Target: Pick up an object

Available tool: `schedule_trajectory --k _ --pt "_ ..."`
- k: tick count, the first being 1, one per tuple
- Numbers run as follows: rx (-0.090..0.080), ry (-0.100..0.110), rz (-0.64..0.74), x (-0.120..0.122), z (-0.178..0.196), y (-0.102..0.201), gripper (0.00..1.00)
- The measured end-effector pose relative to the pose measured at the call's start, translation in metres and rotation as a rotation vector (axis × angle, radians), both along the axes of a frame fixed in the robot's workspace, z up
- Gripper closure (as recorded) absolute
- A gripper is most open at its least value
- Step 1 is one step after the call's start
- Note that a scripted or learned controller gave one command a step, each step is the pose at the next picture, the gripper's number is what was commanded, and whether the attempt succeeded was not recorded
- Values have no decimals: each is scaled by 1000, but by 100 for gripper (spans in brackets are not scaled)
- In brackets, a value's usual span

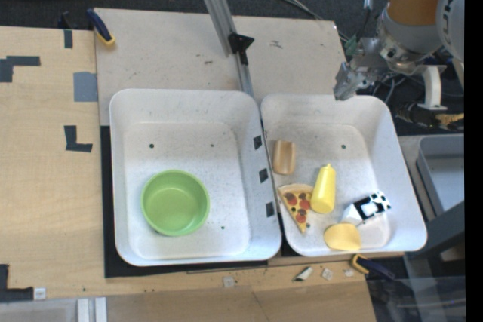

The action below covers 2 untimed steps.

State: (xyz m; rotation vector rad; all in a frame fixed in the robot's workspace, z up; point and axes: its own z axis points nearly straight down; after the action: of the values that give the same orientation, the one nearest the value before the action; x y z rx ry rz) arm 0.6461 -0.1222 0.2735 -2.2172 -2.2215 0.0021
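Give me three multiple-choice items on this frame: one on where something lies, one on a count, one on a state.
1. Where does the green bowl lie?
A. left bin
B. right bin
C. on the bench outside the bins

2. How many things lie in the right bin?
A. two
B. five
C. eight

3. Where is the pincer?
A. down among the things in the right bin
B. over the right bin's far rim, with nothing seen in it
C. above the green bowl

Answers:
1. A, the bowl sits in the left bin's near part.
2. B, bread slice, pizza slice, yellow bottle, yellow lump and black-and-white item.
3. B, it hangs at the far rim, apart from every object.
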Motion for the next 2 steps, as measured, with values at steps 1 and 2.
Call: schedule_trajectory --k 1,2 --pt "0 0 0 0 0 0 0" --pt "-2 5 -1 -11 -58 -3 0"
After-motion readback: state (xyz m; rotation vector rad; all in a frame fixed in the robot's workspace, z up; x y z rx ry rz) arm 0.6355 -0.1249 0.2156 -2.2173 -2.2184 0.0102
